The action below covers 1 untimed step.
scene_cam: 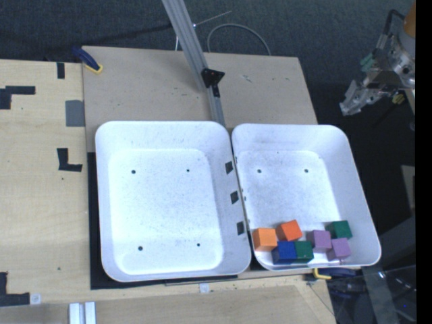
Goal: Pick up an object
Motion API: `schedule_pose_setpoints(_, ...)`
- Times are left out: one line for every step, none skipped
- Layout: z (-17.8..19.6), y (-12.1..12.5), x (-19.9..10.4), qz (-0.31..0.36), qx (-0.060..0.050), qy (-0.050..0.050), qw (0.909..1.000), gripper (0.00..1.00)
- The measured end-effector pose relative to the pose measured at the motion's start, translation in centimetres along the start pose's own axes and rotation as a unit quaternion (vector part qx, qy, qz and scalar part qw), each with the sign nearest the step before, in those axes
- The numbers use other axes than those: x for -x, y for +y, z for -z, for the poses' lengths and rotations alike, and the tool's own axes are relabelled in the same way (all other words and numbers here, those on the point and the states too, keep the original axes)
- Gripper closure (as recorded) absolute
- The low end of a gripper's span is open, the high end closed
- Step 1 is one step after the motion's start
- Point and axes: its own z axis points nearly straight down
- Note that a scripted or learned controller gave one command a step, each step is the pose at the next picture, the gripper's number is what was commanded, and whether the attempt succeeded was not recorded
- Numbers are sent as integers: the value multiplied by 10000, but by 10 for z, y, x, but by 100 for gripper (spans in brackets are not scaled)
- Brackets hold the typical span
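Observation:
Several small blocks lie bunched along the near edge of the right bin (pixel 337 154): two orange blocks (pixel 264 237) (pixel 290 230), a blue block (pixel 287 251), two green blocks (pixel 304 250) (pixel 339 229) and two purple blocks (pixel 322 239) (pixel 341 248). My gripper (pixel 352 103) hangs at the far right, above and beyond the right bin's back right corner, well away from the blocks. Nothing shows between its fingers.
The left bin (pixel 111 201) sits beside the right one, their rims touching. A slanted metal rail (pixel 189 39) runs from the top down to the gap between the bins. A yellow-and-blue tool (pixel 88 58) lies at the bench's back left.

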Motion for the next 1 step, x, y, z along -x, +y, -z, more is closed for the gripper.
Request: schedule_pose_setpoints(35, -22, -164, 43, 4, 24, 10000, 100)
